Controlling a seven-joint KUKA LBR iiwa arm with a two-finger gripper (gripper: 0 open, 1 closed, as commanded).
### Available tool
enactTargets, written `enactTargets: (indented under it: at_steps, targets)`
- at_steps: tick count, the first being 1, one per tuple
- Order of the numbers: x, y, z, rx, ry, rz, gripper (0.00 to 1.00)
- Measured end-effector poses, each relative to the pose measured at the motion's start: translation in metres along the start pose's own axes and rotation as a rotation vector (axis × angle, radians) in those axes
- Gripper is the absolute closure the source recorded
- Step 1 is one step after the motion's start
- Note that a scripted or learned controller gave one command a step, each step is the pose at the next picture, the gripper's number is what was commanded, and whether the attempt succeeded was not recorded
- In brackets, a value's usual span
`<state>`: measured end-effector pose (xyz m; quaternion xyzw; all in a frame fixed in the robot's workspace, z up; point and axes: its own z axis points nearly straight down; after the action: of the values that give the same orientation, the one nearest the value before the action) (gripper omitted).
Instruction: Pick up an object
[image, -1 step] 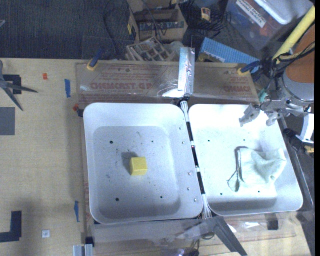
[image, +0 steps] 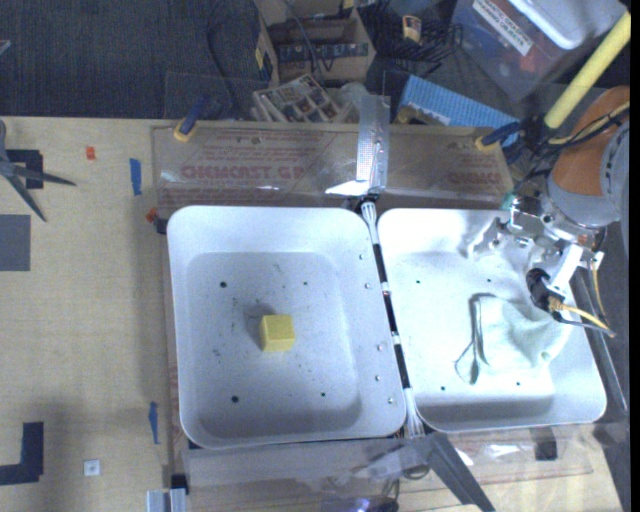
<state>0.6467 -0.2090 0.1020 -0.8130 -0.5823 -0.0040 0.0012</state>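
My gripper (image: 495, 238) hangs at about 1 o'clock in the right bin (image: 440, 400), and I cannot tell if it is open or shut, or if it has hold of anything. A pale floppy cloth (image: 515, 340) lies near it at 5 o'clock, and the yellow block (image: 278, 332) sits mid left bin (image: 200, 250). I think a grab at the cloth could slip, because it looks flat and soft and its white edges are hard to see.
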Motion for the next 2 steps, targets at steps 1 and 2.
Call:
enactTargets:
  at_steps: [1,2]
  targets:
    - [0.0,0.001,-0.01,-0.002,-0.006,-0.003,1.0]
    - [0.02,0.0,-0.09,0.0,-0.009,0.561,1.0]
